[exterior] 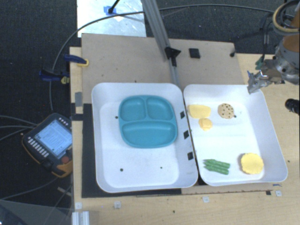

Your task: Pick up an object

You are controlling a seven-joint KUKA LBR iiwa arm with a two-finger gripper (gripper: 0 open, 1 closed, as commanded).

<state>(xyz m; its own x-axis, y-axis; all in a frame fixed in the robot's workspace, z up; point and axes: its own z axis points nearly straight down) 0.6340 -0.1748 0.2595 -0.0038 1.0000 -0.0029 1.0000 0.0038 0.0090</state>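
Camera view puts the blue divided plate (148,121) farthest from my hand (257,82), alone in the left bin (105,172). It is broad and shallow, with no edge a two-finger grip could easily take; reaching that far for it looks like a wasted try to me.

Closer in, the right bin (269,125) carries my real candidates. Two yellow pieces (199,110) lie almost touching each other near the bin's left wall, well down and away from the hand. If I descend between them, I expect to nudge both and close on neither. Below them, the green beans (216,166) sit low and thin, and fingers could easily slide over them.

The cookie (226,110) is the nearest thing to the hand, just below and inward of it. Flat as it looks, it may squirt sideways under closing fingers. The yellow disc (251,163) lies farther down, near the bin's front corner, where the wall could block one finger.

The hand hangs over the bin's upper right rim, carrying nothing I can see; whether its fingers are spread or closed I cannot tell.
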